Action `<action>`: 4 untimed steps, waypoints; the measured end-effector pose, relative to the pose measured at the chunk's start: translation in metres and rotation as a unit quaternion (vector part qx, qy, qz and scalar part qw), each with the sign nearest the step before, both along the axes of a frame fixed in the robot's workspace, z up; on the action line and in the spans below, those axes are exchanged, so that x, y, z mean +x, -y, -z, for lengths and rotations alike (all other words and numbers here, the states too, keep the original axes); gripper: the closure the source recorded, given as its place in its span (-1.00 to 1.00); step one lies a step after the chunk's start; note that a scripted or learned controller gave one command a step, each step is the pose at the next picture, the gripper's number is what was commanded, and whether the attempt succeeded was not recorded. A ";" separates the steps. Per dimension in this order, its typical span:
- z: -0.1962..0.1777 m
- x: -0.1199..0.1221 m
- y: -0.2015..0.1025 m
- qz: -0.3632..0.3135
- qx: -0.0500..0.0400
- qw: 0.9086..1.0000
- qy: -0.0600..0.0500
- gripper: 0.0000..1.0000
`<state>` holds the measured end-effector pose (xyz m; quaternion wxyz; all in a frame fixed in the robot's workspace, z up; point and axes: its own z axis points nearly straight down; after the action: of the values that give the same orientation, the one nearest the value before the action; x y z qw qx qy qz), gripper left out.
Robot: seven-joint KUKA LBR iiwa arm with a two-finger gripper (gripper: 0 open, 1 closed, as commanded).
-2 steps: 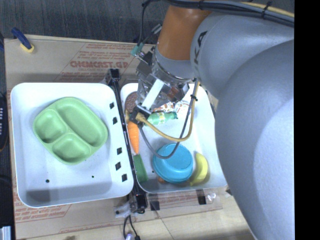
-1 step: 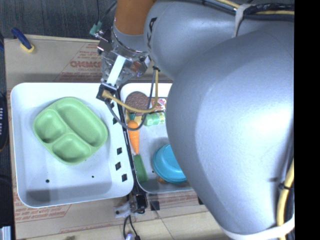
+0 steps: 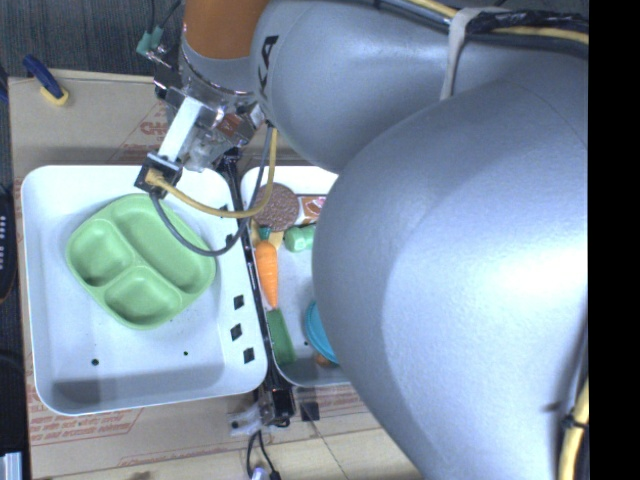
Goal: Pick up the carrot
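While the grey arm [image 3: 450, 218] covers most of the right bin [image 3: 300, 180], the carrot [image 3: 266, 273] shows in that bin's left part, lying lengthwise just beside the wall it shares with the left bin [image 3: 50, 298]. A dark green thing [image 3: 280, 338] lies just past the carrot's near end, and a pale green piece [image 3: 298, 238] and a brown round thing [image 3: 278, 208] sit near its far end. A blue rim [image 3: 316, 333] peeks out from under the arm. The pincer [image 3: 205, 143] hangs over the far edge of the left bin, well apart from the carrot; whether it is apart or together I cannot tell. A green divided tray [image 3: 140, 263] rests in the left bin.
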<state>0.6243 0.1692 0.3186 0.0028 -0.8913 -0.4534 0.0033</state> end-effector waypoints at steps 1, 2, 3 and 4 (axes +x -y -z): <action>-0.007 0.031 -0.051 0.058 -0.003 0.998 -0.001 1.00; -0.042 0.003 0.006 -0.083 -0.001 0.997 -0.001 1.00; 0.057 -0.007 -0.051 0.028 -0.003 1.000 -0.005 1.00; 0.008 -0.077 0.046 -0.009 -0.003 1.000 0.002 1.00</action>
<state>0.5475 0.1229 0.3102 -0.0007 -0.8870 -0.4617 0.0029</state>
